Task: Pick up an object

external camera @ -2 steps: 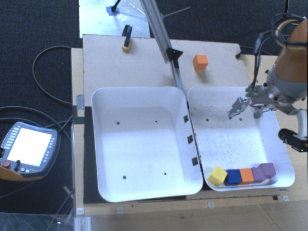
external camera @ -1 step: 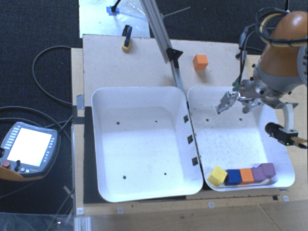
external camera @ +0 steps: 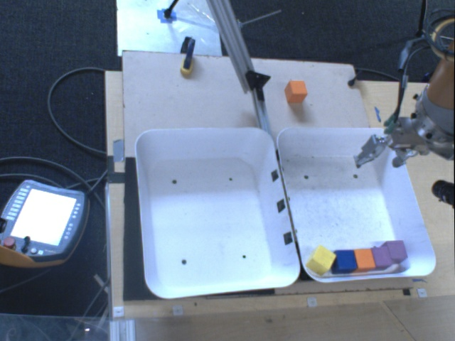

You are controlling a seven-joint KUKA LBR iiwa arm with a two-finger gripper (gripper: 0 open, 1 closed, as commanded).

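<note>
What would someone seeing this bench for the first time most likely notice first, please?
Probably the row of coloured blocks along the near wall of the right bin: a yellow block, a blue block, an orange block and a purple block, packed side by side. Next, the gripper hanging over that bin's far right part, well away from the row. A lone orange cube sits on the board behind the bins.

Two bins (external camera: 213, 148) lay side by side on tabletop (external camera: 213, 91); four blocks (external camera: 359, 259) in right bin's front, one block (external camera: 296, 91) behind.
</note>
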